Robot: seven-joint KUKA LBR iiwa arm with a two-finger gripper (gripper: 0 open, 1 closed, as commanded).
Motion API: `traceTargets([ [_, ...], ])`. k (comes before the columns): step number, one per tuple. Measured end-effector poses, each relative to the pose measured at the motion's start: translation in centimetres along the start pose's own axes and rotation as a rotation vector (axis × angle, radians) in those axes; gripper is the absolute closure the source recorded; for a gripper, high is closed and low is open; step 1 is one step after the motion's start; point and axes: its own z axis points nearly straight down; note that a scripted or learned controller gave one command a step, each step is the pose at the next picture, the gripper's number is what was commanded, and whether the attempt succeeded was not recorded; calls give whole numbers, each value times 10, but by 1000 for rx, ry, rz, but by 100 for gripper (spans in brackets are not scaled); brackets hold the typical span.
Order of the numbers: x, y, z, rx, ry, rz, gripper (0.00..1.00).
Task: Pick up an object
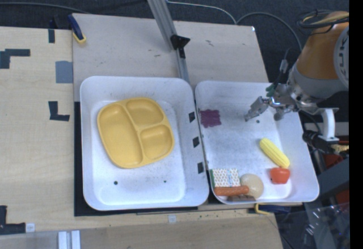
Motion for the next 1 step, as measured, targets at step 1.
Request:
traceTargets([
  [1,-5,-4,6,2,-1,0,0],
])
